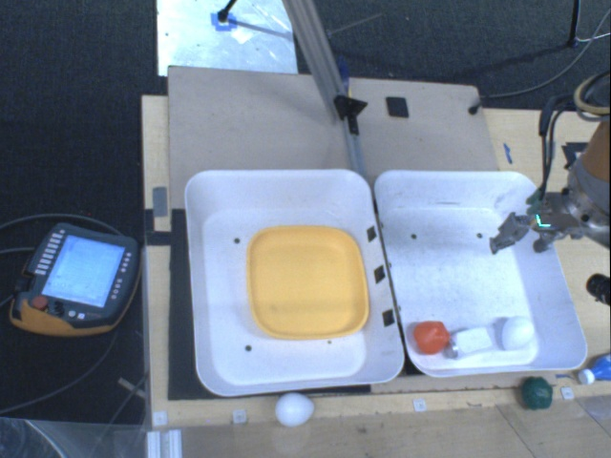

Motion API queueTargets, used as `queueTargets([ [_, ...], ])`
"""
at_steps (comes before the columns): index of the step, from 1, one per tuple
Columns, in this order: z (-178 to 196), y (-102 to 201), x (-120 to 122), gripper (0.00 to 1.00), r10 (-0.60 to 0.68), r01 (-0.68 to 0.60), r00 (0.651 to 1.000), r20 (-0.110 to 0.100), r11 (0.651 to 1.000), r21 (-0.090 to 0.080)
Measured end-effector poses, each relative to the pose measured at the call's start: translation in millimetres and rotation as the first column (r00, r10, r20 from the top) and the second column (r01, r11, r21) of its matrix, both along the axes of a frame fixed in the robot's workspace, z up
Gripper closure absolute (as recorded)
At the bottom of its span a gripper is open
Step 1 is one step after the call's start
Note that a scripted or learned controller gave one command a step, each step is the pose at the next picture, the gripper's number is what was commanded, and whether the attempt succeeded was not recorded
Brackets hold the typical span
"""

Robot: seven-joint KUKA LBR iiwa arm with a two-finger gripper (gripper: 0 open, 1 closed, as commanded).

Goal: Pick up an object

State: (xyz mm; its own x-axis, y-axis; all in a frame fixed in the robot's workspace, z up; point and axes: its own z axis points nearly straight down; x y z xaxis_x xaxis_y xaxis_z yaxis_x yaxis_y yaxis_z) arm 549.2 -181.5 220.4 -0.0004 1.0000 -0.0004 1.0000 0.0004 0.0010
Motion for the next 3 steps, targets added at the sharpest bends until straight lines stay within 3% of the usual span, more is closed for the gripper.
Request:
queueTargets([
  [1,0,0,0,0.00,0.000,0.000,1.000,0.000,1.000,0.000],
  [3,-84,2,-4,0.00,0.000,0.000,1.000,-0.004,1.000,0.001],
])
